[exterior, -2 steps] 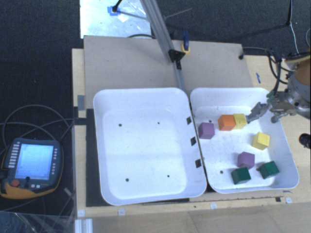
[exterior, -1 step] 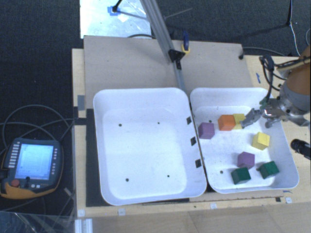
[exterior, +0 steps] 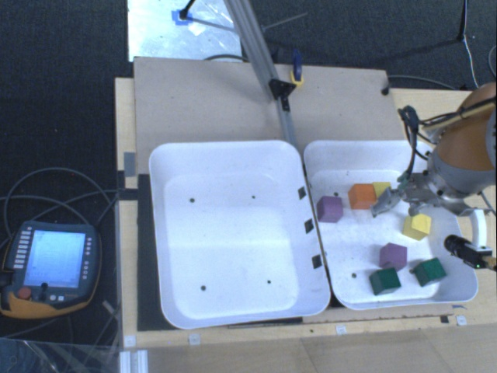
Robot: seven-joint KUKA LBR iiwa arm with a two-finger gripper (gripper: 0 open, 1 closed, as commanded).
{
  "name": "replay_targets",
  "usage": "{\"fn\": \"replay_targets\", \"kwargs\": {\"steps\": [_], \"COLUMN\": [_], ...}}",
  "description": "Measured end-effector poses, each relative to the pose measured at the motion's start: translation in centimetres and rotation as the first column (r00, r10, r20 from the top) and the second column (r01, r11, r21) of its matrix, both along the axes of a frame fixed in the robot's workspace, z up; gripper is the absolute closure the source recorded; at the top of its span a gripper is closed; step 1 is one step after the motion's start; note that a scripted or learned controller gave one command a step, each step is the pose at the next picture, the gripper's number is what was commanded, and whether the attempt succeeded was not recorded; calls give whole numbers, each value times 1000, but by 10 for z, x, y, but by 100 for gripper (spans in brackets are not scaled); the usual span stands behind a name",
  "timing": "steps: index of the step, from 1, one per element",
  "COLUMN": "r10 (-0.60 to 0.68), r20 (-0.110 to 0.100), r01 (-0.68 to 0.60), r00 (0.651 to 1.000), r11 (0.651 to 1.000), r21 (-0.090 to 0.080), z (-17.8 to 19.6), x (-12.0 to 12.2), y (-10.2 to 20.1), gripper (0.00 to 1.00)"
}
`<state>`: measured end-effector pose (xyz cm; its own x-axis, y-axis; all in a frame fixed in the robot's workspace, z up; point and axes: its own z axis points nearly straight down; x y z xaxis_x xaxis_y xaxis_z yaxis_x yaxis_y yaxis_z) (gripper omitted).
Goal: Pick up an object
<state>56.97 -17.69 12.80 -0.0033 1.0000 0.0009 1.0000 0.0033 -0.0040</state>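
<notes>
Gripper (exterior: 394, 199): above the right bin (exterior: 342, 155); finger state cannot be told.
Orange block (exterior: 362, 196): just left of the gripper.
Yellow block (exterior: 417, 225): just below-right.

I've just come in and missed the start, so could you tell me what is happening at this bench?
The grey arm reaches in from the right, its claw hovering over the right bin, close to the orange block and the yellow blocks. Nothing is visibly held between its fingers. Two purple blocks and two green blocks also lie in that bin, so the pick is not yet done. The left bin sits beside it.
</notes>
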Motion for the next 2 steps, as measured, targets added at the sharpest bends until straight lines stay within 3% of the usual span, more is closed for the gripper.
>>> {"fn": "replay_targets", "kwargs": {"steps": [1,2], "r10": [2,3], "r20": [9,11], "r01": [-2,-3], "r00": [1000,1000], "r11": [1000,1000], "r21": [-2,-3], "z": [15,72], "x": [2,12], "y": [-1,5], "gripper": [100,100]}}
